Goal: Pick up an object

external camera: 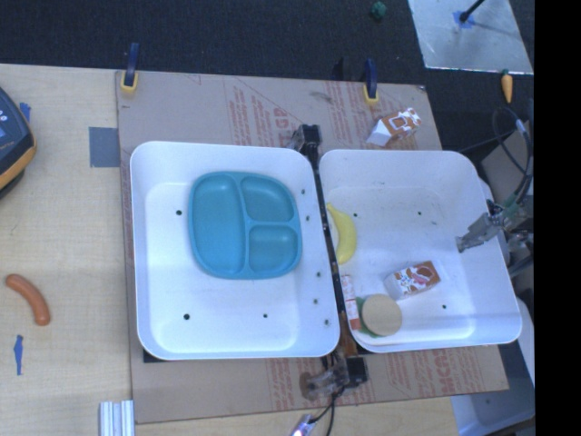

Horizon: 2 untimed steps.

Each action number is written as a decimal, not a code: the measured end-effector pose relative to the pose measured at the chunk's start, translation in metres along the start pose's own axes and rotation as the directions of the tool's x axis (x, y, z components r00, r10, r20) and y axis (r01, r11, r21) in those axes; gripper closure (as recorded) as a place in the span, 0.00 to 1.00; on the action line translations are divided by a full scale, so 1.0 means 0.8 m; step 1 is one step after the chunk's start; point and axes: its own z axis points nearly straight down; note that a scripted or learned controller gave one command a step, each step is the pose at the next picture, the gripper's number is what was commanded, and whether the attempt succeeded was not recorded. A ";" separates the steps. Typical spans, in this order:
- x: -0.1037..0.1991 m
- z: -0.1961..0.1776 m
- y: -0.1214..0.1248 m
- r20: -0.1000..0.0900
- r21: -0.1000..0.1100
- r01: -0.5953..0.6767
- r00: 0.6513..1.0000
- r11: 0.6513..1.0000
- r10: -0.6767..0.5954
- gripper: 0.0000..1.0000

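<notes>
In the right bin (454,175) a yellow banana (343,232) lies against the left wall. A small brown-and-white carton (413,279) rests on its side near the bin's middle front. A round green container with a tan lid (380,315) stands at the front left corner. My gripper (477,235) pokes in over the bin's right rim, well to the right of the carton and above it in the view. Nothing is seen held in it.
The left bin (154,271) holds a blue divided plate (245,224). A second small carton (396,126) lies on the cardboard behind the right bin. An orange sausage (28,298) lies on the bench at far left. Clamps (130,67) hold the cardboard's back edge.
</notes>
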 end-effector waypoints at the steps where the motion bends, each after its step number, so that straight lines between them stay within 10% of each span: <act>1: 0.080 0.184 0.020 0.000 0.001 0.002 1.000 1.000 -0.002 0.00; 2: 0.078 0.171 0.020 0.002 0.002 0.005 1.000 1.000 -0.005 1.00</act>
